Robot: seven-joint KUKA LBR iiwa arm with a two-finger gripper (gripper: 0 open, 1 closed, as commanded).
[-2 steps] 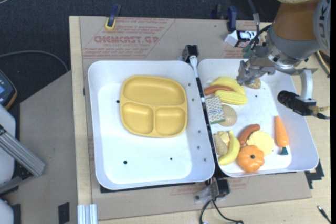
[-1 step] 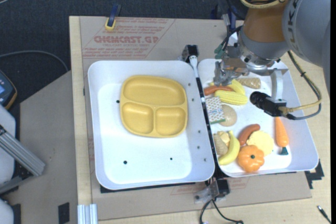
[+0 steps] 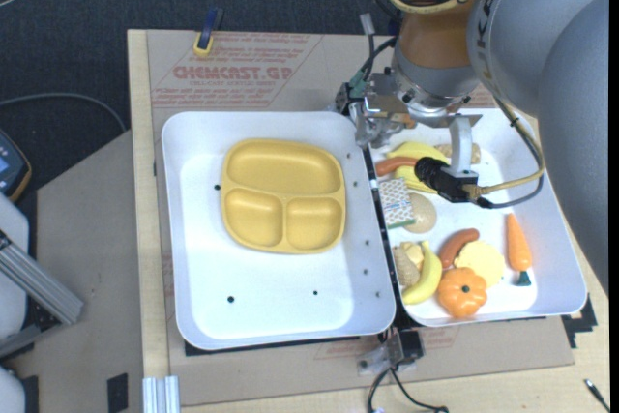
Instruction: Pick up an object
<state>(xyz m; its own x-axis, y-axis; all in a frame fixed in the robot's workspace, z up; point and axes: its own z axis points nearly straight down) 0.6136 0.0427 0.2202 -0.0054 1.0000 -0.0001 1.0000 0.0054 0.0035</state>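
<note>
Camera view: the gripper (image 3: 414,132) is positioned low over the far-left corner of the right bin (image 3: 559,290), close to the dividing wall. Jaw opening cannot be told; nothing is seen held. Candidate objects are crowded beneath: a yellow banana (image 3: 422,151), a sausage (image 3: 395,165), a small patterned packet (image 3: 396,198). The carrot (image 3: 518,243) and the toy pumpkin (image 3: 461,293) lie nearer the near-right corner. The yellow divided plate (image 3: 283,194) occupies the left bin (image 3: 193,295).

Risk: a finger may be blocked by the wall, or two items pinched together and dropped.

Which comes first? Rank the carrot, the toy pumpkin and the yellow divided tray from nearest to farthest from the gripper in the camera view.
Measured from the gripper, at the right bin's far left corner:
1. Carrot, right side of the right bin.
2. Yellow divided tray, in the left bin; nearly as close as the carrot, so hard to call.
3. Toy pumpkin, near edge of the right bin.
</note>
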